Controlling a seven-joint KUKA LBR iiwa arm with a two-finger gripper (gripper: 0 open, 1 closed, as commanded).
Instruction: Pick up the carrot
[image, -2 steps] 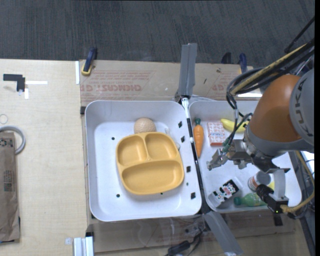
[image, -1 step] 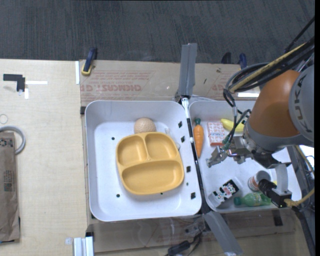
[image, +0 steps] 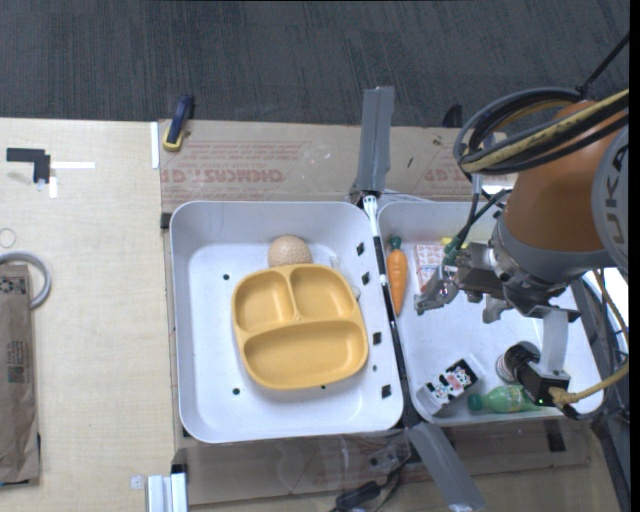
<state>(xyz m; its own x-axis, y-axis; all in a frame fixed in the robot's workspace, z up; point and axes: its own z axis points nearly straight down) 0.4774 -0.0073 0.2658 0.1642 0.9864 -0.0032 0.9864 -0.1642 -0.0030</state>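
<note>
While gripper (image: 437, 296) hovers, carrot (image: 397, 279) lies (right bin)

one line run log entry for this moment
carrot: right bin, by left wall, untouched | gripper: just right of carrot | yellow divided plate: left bin

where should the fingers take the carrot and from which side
Probably across the thick orange middle of the carrot, coming down from above. It lies flat in the right bin, lengthwise along the left wall, green top toward the far end and tapered tip toward the near end. The wall crowds its left side, so one finger needs to slip into that narrow gap; the gripper is just to its right.
</note>
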